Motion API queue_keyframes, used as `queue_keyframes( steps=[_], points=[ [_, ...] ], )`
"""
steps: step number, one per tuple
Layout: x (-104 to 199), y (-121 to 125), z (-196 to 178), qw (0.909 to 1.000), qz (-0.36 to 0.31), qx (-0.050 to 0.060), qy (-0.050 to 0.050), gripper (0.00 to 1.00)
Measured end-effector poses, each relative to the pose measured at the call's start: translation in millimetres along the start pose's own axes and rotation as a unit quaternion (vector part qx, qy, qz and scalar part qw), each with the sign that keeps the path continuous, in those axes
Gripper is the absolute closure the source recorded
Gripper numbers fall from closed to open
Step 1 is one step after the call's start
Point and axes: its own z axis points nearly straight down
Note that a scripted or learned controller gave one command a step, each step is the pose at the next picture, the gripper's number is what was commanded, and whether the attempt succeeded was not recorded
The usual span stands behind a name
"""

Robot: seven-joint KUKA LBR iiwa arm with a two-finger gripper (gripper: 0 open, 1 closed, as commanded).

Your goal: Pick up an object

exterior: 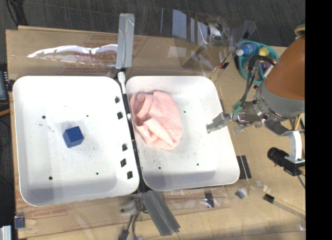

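A small blue cube rests in the left bin, a little left of its middle. A crumpled pink cloth lies in the right bin, against its left wall. My gripper hovers over the right bin's right rim, well to the right of the cloth and not touching it. It carries nothing that I can see.
The two white bins stand side by side, joined by a divider with black clips. Clear plastic guards and tape rise behind the right bin. Cables and a teal fixture crowd the bench at the right.
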Motion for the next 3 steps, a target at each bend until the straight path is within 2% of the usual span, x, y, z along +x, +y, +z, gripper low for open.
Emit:
queue_keyframes(
  steps=[1,2,3],
  points=[
    [0.2,0.7,-9.8,1.0,-0.003,0.001,0.0,1.0],
    [0.2,0.7,-9.8,1.0,-0.003,0.001,0.0,0.0],
    [70.4,29.3,107.1,0.9988,-0.048,0.001,0.0,0.0]
  ],
)
